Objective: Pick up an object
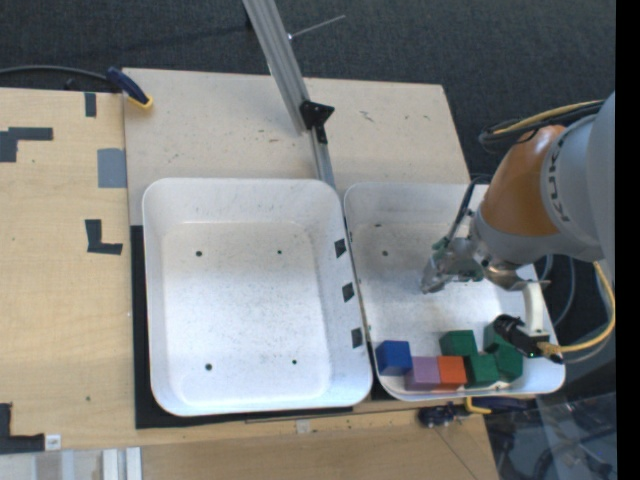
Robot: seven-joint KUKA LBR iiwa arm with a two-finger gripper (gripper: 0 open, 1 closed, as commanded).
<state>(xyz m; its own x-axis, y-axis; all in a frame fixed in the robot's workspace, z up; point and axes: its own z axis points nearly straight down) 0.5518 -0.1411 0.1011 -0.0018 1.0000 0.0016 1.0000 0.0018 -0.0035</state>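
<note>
Dark carpet floor [420,28] around light wood bench [60,268], grey and dark tape marks on left part. Left bin [160,218] on black mat. Metal pole [285,63] slants over bench top. Right bin [365,218] has blocks along near edge: blue block [393,356], purple block [426,371], orange block [452,370], green blocks [478,356]. Gripper [438,278] low over right bin's floor, apart from blocks; finger state cannot tell.

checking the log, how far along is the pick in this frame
Nothing looks picked yet: the blue block, purple block, orange block and green blocks all lie along the right white bin's near edge. The gripper sits over bare bin floor. Reaching, grasping and lifting remain.
</note>
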